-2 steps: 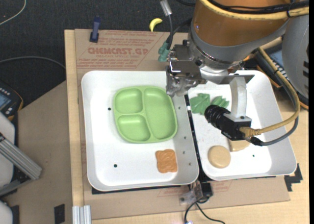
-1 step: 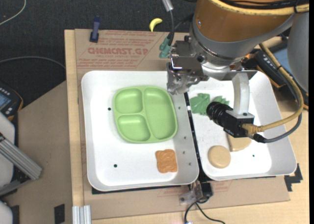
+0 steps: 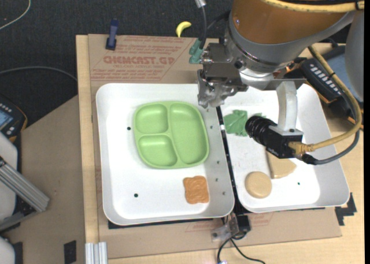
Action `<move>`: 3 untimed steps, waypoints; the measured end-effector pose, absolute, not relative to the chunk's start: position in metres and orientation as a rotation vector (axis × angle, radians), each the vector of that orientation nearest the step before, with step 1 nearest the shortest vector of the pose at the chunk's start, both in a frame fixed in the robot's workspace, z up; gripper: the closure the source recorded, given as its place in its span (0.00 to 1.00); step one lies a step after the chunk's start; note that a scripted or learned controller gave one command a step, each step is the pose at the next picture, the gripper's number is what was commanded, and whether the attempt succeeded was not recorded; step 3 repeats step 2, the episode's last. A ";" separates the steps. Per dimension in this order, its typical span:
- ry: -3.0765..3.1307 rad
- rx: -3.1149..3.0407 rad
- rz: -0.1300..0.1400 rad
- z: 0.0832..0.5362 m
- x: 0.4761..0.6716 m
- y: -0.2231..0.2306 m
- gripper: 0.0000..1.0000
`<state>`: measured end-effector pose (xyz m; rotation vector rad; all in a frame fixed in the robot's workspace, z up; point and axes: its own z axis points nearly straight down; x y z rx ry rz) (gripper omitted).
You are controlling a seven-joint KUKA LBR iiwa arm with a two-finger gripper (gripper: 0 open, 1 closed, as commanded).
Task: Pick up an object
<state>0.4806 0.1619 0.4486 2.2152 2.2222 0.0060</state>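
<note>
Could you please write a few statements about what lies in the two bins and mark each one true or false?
1. The green divided plate lies in the left bin. True.
2. The waffle-patterned brown piece lies on the plate. False: it lies on the bin floor, nearer the camera than the plate.
3. The round tan piece lies in the right bin. True.
4. The green leafy piece lies in the left bin. False: it lies in the right bin.
</note>
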 end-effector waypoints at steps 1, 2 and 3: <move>2.228 2.223 -0.018 0.336 0.478 0.190 1.00; 2.214 2.224 0.008 0.391 0.480 0.140 1.00; 2.214 2.224 0.008 0.391 0.480 0.140 1.00</move>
